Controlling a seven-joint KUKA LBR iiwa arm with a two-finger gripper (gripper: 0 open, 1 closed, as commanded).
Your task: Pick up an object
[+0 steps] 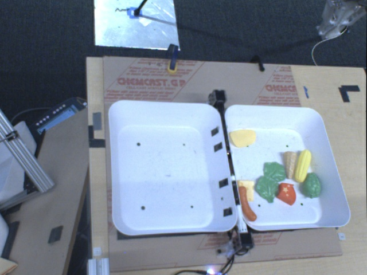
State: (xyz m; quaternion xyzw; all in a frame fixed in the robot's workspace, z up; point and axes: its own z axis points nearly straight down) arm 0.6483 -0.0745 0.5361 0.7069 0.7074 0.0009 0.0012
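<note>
We are looking down on a table with two white bins side by side. The left bin is sitting beside the right bin, and all the toy food is lying in the right one.

At about 11 o'clock in that bin, a yellow wedge is resting by itself. Around 3 o'clock, a yellow corn cob is lying tight against a tan piece. Below them, a leafy green toy is touching a red piece, and a round green toy is sitting just beside that. At 7 o'clock, an orange carrot is lying along the bin wall.

The claw is hanging far off at the table's 1 o'clock corner, well apart from the toys. It is blurry, so we cannot tell its state.

We are thinking the pick is only starting. Next, the claw is needing to come over the right bin and drop on one toy. The yellow wedge is looking easiest, since nothing is crowding it.
</note>
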